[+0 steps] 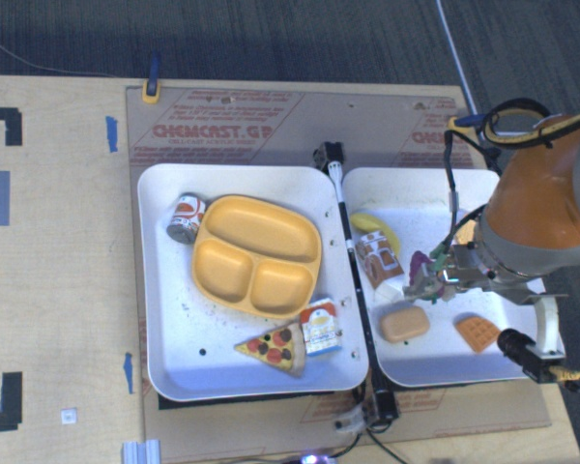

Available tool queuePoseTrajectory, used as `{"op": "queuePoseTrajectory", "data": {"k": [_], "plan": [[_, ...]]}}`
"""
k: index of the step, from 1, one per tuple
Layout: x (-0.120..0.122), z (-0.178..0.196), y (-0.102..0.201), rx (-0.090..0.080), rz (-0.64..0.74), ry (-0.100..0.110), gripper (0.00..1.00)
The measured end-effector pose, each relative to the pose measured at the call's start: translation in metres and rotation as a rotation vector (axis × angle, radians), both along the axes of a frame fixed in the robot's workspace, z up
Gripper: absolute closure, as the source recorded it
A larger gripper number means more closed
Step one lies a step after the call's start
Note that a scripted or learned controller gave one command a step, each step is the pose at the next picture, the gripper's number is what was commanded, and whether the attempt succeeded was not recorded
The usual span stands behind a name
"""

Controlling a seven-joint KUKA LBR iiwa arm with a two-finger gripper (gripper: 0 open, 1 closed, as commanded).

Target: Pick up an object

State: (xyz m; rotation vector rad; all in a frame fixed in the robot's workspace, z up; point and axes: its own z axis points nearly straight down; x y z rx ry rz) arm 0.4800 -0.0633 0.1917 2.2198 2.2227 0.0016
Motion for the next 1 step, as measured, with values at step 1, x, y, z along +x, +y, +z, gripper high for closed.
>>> {"op": "queuePoseTrajectory", "data": {"k": [1], "plan": [[0.0001, -0.0071, 0.0668, 0.001, 0.0, 0.001, 1.0]]}}
